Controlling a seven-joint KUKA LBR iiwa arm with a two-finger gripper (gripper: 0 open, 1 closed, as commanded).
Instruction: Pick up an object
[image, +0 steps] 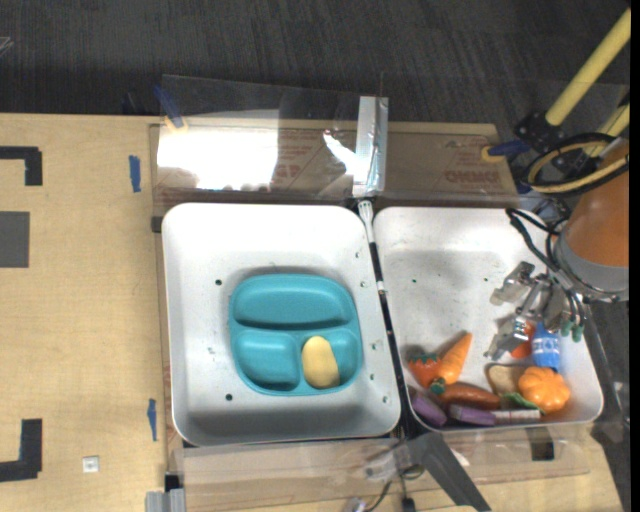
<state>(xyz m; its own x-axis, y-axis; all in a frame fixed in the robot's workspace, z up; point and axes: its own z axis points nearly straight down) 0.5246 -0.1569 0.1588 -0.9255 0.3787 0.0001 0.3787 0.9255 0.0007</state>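
My gripper (506, 316) hangs over the right side of the right bin (440, 250), reaching in from the right below the orange wrist band. Its two metal fingers (512, 284) point left and stand apart, with bare bin floor between them, so it is open and holds nothing. Just below it lie an orange carrot (453, 357), a small orange pumpkin (545, 388), a purple eggplant (440, 410) and a dark red piece (468, 394). A small blue and white item (546, 351) lies right beside the gripper body.
The left bin (190, 260) holds a teal divided plate (290, 300) with a yellow oval piece (320, 361) in its lower right compartment. Cables (560, 160) and a yellow pole (595, 62) sit at the upper right. A clear plastic wall (270, 150) stands behind the bins.
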